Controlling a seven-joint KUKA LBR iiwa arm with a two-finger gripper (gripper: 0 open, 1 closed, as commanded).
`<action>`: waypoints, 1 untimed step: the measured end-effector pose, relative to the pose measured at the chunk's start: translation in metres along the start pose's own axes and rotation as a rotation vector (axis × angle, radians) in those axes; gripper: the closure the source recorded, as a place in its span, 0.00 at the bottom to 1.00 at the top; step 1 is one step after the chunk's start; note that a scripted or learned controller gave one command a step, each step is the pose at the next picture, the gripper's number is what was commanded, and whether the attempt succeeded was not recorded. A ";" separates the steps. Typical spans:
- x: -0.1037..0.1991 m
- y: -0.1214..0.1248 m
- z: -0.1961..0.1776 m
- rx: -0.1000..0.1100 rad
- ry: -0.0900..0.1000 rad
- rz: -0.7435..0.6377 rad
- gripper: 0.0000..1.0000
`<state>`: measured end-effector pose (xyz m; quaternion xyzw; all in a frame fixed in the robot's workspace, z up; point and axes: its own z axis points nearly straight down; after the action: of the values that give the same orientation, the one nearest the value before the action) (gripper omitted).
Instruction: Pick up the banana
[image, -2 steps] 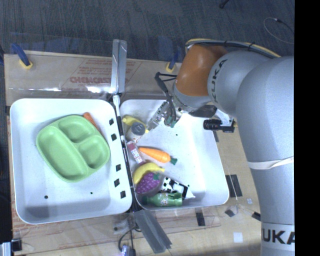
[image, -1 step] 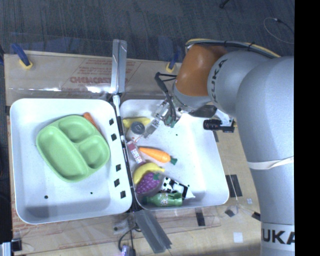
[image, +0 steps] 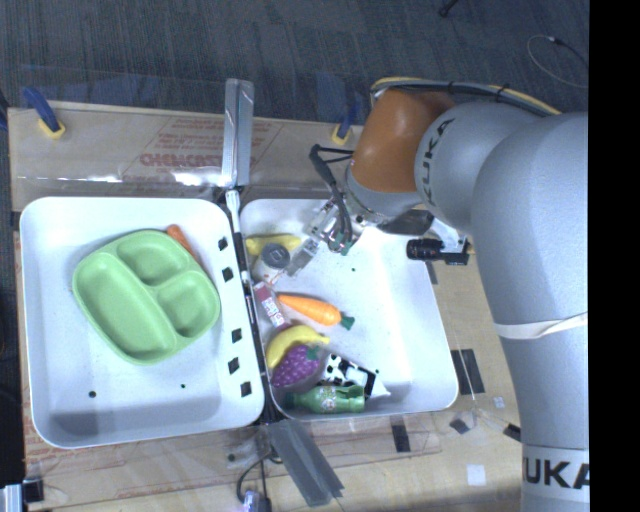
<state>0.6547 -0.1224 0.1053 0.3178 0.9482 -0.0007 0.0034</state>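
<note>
A yellow banana lies in the right bin near its left wall, curved over a bunch of purple grapes. A second yellow, banana-like piece lies at the bin's far left corner, beside a grey round object. My gripper hangs low over the far part of the right bin, pointing down and left toward that grey object and the far yellow piece. It is well away from the banana on the grapes. Nothing shows held in it.
The right bin also holds an orange carrot, a small wrapped pack, a green bottle and a black-and-white item. In the left bin sit a green divided plate and an orange piece.
</note>
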 end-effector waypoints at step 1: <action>-0.001 0.001 -0.011 -0.001 -0.003 -0.004 1.00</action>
<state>0.6558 -0.1223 0.1165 0.3157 0.9488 -0.0009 0.0049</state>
